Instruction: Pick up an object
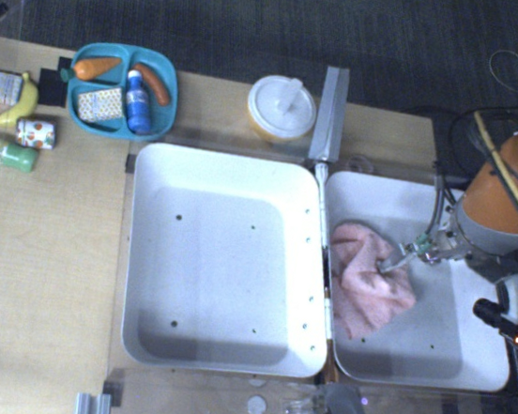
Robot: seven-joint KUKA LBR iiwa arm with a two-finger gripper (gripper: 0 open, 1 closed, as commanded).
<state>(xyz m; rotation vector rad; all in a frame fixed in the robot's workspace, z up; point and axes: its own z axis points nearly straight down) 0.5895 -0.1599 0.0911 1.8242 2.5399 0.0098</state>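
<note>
A pink cloth (369, 280) is seen crumpled in the right bin (474, 367), in the left half of it, close to the wall that is shared with the left bin (211, 356). The arm (506, 201) is reached in from the right, and the claw (393, 264) is lowered onto the upper right part of the cloth. The tips are touching the fabric or are pressed into it, but how far the claw is opened cannot be told, because the tips are small and are mixed with the folds. Whether any fabric is held between them cannot be told either. The cloth is lying on the bin floor.

On the counter (33, 266), behind the left bin, a blue tray (165, 94) is placed. In its compartments an orange carrot-like thing (98, 68), a blue bottle (138, 103) and a patterned packet (99, 105) are kept. To the left of the tray a banana (23, 100), a small can (36, 133) and a green bottle (1, 152) are laid near each other. A white lidded cup (281, 108) is stood behind the bins, just beside a grey post (329, 116).
</note>
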